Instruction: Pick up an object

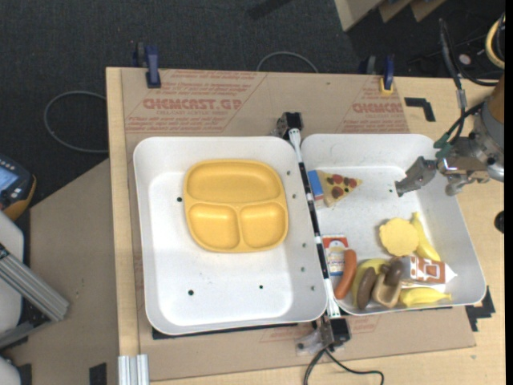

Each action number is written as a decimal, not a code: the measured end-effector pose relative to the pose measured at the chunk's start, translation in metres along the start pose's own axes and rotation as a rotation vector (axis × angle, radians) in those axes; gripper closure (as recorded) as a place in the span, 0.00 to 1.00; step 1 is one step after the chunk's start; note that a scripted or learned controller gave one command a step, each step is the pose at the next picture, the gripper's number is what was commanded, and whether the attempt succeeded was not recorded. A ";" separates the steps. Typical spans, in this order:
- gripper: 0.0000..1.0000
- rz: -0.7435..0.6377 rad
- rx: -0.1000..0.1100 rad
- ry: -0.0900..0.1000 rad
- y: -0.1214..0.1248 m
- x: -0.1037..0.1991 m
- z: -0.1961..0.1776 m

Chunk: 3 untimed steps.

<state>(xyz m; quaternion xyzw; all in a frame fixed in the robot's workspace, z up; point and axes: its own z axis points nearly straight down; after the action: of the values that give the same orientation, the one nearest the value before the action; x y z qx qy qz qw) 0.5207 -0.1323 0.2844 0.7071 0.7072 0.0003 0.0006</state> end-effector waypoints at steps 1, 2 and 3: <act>0.00 0.005 0.017 0.004 -0.024 -0.029 0.159; 0.00 -0.002 0.006 0.003 0.002 -0.008 0.203; 1.00 0.000 0.001 0.001 0.002 -0.010 0.190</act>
<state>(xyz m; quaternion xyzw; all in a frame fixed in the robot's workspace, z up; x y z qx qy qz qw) 0.5229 -0.1419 0.0945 0.7071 0.7072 0.0001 0.0001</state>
